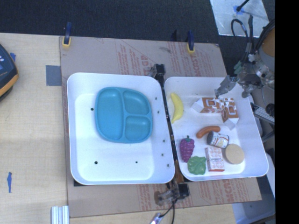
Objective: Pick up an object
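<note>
The right bin holds several small items: a yellow banana, a white and orange carton, a brown sausage, a small dark can, purple grapes, a green leafy piece, a red and white box and a round tan bun. My gripper hangs over the bin's back right part, just above the carton. It is open, with one finger to the left and one to the right, and nothing sits between them.
The left bin carries a blue divided plate. A black clip sits where the two bins meet at the back. A yellow and black device lies at the bench's far left edge.
</note>
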Robot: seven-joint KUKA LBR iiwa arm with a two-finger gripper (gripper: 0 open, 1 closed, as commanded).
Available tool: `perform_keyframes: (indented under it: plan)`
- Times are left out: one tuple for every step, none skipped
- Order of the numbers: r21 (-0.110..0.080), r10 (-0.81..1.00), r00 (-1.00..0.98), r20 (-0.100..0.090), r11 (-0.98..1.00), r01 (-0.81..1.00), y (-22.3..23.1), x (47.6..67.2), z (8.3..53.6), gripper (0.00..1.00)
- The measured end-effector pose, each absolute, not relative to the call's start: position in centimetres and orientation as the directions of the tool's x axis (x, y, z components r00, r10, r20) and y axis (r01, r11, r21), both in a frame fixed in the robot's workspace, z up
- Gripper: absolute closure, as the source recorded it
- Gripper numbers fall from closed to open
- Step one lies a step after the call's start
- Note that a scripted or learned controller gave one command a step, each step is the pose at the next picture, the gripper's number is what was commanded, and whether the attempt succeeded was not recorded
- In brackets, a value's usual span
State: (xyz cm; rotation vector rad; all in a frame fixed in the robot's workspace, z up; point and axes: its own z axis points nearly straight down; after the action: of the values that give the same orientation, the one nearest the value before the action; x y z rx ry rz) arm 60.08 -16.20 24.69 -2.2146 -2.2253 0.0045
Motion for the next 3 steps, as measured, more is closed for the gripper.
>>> perform_keyframes:
  plan:
    - [-0.006,1.0,-0.006,-0.001,0.006,1.0,-12.5,63.3,14.5,0.0]
    - [0.013,1.0,-0.007,-0.007,0.007,1.0,-10.3,65.3,10.9,0.0]
    - [-0.001,1.0,-0.002,-0.001,0.002,1.0,-15.8,65.7,17.2,0.0]
